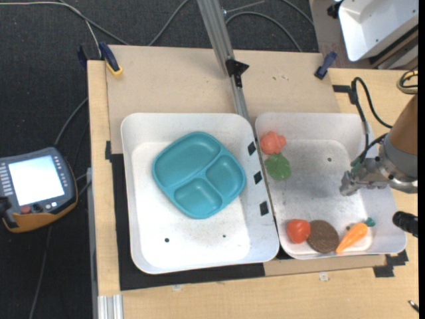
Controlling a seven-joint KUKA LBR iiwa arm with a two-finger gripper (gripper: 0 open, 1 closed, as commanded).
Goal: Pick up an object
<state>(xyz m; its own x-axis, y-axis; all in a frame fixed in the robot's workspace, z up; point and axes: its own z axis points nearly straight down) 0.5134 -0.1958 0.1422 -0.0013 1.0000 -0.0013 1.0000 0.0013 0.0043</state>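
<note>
The right bin [332,121] holds several toy foods. An orange-red piece [271,142] and a green piece [278,168] lie against its left wall. A red tomato [298,230], a brown round piece [323,236] and an orange carrot [352,237] sit along its front edge. My gripper [350,182] hangs over the right side of this bin, above bare bin floor. It is about a hand's width up and to the right of the carrot, and I see nothing held in it.
The left bin [143,244] holds a teal divided plate [198,173]. A slanted metal rail [222,42] runs down to the gap between the bins. Cables trail by the arm at the right. A teach pendant [36,188] lies off the bench at the left.
</note>
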